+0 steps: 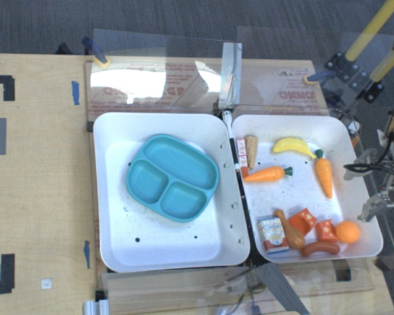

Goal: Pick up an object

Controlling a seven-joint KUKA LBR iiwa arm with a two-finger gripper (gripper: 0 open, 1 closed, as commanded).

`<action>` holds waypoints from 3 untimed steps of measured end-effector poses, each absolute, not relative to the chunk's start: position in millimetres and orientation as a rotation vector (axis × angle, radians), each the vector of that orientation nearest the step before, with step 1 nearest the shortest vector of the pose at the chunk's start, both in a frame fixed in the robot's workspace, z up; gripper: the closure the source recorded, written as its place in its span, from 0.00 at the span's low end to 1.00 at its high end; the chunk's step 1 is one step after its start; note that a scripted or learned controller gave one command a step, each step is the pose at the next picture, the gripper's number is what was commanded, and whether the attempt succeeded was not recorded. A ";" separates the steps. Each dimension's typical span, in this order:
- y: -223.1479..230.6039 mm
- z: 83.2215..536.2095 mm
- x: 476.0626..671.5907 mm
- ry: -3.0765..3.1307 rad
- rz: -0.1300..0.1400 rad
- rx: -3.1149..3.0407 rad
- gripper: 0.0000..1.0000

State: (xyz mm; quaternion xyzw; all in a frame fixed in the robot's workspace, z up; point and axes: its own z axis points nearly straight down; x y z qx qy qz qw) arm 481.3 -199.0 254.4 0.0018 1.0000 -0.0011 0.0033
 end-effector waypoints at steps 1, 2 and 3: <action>-221.0 106.2 552.8 3.150 0.007 0.112 0.00; -223.3 88.6 560.4 3.131 -0.004 0.124 0.00; -222.7 103.0 565.1 3.116 -0.010 0.120 1.00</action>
